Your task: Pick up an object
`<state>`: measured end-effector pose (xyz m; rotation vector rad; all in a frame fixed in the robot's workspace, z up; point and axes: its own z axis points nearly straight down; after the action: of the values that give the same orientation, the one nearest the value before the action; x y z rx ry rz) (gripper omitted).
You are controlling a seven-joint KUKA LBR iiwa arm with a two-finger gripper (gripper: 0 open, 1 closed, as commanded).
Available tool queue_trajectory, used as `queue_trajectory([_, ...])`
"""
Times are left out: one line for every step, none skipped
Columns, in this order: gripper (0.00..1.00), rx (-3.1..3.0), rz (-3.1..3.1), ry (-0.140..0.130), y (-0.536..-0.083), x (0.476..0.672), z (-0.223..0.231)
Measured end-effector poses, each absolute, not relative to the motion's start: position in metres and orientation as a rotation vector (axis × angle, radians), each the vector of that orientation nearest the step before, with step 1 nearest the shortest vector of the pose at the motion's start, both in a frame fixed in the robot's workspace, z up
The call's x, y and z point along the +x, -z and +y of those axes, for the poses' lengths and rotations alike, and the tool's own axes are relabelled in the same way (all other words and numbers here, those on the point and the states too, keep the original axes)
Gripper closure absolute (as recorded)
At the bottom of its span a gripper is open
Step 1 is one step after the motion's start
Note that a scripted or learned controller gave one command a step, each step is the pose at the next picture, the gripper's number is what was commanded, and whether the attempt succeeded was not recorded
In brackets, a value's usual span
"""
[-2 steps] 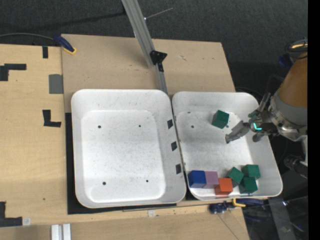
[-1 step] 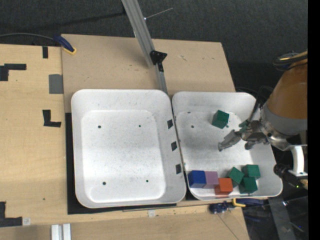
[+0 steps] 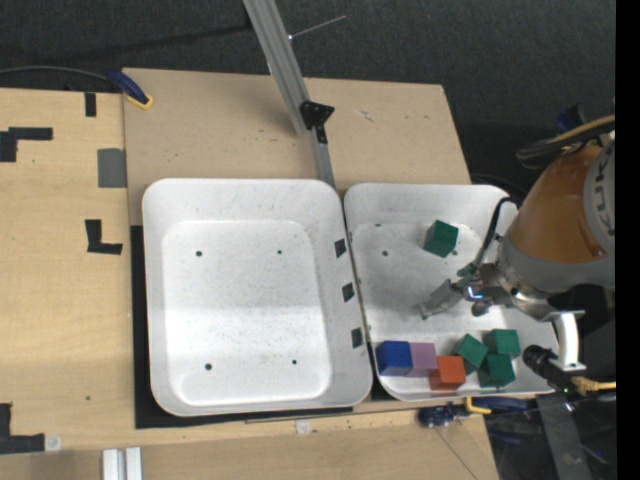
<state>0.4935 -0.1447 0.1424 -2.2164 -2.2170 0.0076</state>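
Green cube sits alone just up-left of the gripper, small, matte, tilted corner-on. Gripper hovers over bare bin floor, fingers spread, gripping nothing. Risk: closing here catches air. Below it, blue, purple, orange and green blocks crowd together, so fingers could jam.

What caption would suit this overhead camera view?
Robot arm's gripper hovers in the right bin between a lone green block and a cluster of colored blocks.

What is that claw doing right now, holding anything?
Gripper: low in the right bin; open or closed cannot be told, and nothing shows between its fingers.
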Motion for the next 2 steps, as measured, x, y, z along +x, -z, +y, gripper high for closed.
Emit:
queue_trajectory([0.0, -2.22, -2.221, -0.004, -0.09, 0.493, -0.144])
queue_trajectory([1.0, -2.217, -2.22, -0.003, -0.101, 0.493, -0.144])
